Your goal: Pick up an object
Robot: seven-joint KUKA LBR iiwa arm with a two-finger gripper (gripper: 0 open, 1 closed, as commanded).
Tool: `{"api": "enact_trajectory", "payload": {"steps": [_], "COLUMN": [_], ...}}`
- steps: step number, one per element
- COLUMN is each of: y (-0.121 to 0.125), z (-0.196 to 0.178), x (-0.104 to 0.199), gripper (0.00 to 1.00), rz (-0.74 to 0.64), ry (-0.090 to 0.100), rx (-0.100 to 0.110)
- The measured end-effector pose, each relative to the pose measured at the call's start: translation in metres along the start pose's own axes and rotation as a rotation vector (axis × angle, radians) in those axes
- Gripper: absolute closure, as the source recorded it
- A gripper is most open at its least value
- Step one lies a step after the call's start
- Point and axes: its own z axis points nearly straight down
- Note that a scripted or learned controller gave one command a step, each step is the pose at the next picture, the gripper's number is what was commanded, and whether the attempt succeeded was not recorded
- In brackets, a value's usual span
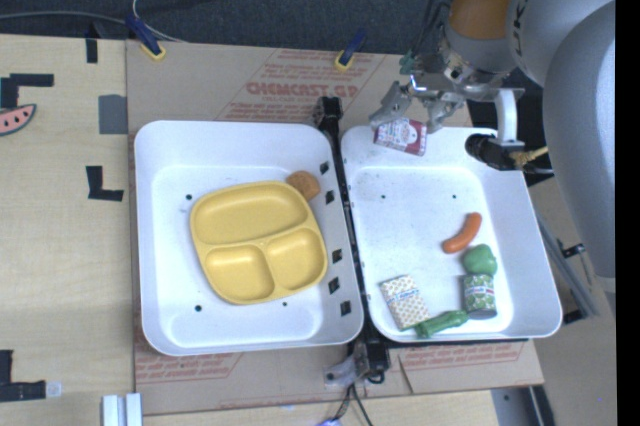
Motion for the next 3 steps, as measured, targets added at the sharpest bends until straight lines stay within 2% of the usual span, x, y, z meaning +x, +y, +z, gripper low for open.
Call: {"api": "enact_trajectory", "payload": {"steps": [1,2,3], "y": [0.001,0.000,0.000], "z": [-0.008,-0.003,-0.012], "x": [0.020,0.077,0.076], "gripper": [1.00,1.00,1.00], "rz": [-0.002,-0.003,-0.003], "ry": [0.001,0.002,0.000], "rx": [-0.002,-0.001,0.000]}}
